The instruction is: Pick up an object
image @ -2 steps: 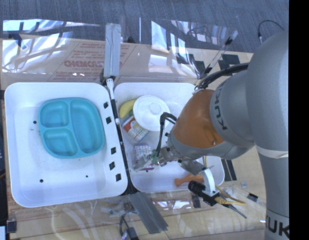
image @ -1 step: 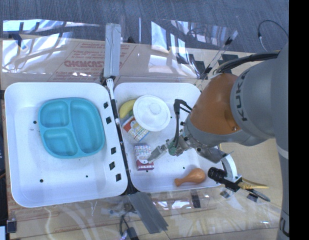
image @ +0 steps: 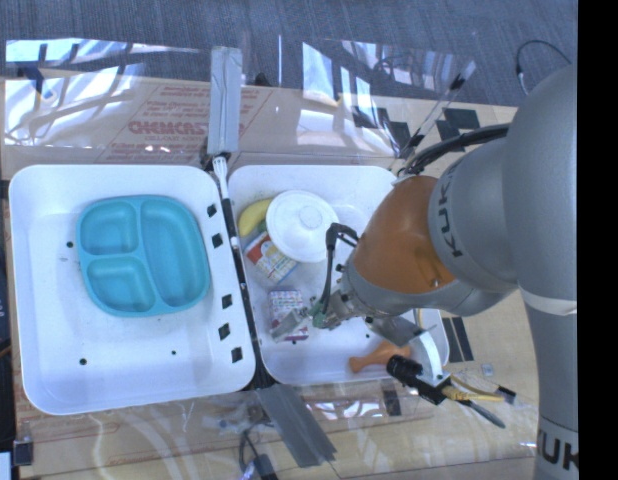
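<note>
The right bin (image: 374, 186) holds several objects. A white round lidded container (image: 301, 225) sits near its back left, with a yellow object (image: 252, 216) beside it. In front of them lies a small colourful box (image: 269, 260). A flat packet with red print (image: 285, 308) lies by the bin's left wall. An orange-handled item (image: 374, 360) rests near the front edge. My gripper (image: 321, 315) is low in this bin, just to the right of the flat packet, under the orange wrist band. Whether it touches the packet is hidden.
The left bin (image: 49, 368) holds a blue divided plate (image: 144, 253). A black-clipped divider (image: 232, 278) separates the two bins. The arm's grey body (image: 519, 218) covers the right bin's right side.
</note>
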